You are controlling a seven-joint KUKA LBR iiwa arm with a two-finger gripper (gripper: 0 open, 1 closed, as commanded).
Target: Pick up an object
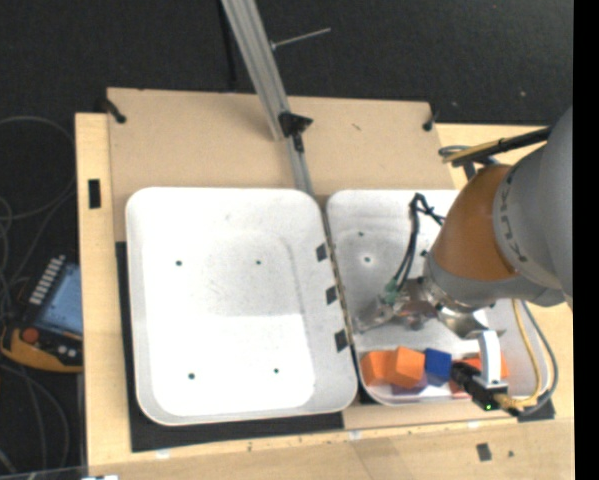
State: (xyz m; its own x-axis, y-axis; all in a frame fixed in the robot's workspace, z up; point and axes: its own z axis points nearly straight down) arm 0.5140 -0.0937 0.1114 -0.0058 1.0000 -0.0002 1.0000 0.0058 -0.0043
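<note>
The tool (397, 311) hangs low over the right bin (379, 213), just off that bin's middle and close to the wall it shares with its neighbour. The grey arm (519, 238), with its orange band, hides much of the tool from above, so I cannot tell whether it is open, closed or gripping anything.

Nearest the tool, towards the front rim of the same bin, lies an orange block (392, 366). It is apart from the tool and resting on the bin floor. Touching it on the side towards the arm is a blue block (437, 364), which is smaller and also on the floor. Both blocks sit against the bin's front wall.

Just beside the tool, on the side away from the arm, a row of black clips (334, 293) runs along the seam where the two bins meet. Past the seam lies the left bin (229, 298), white with a few dark dots on its floor.

Behind the tool, a metal rail (259, 58) slants across the desk (199, 138) and ends near the back of the seam.

Farthest off, well past the left bin and beyond the desk's edge, a handheld controller (51, 313) rests among loose cables (9, 218).
</note>
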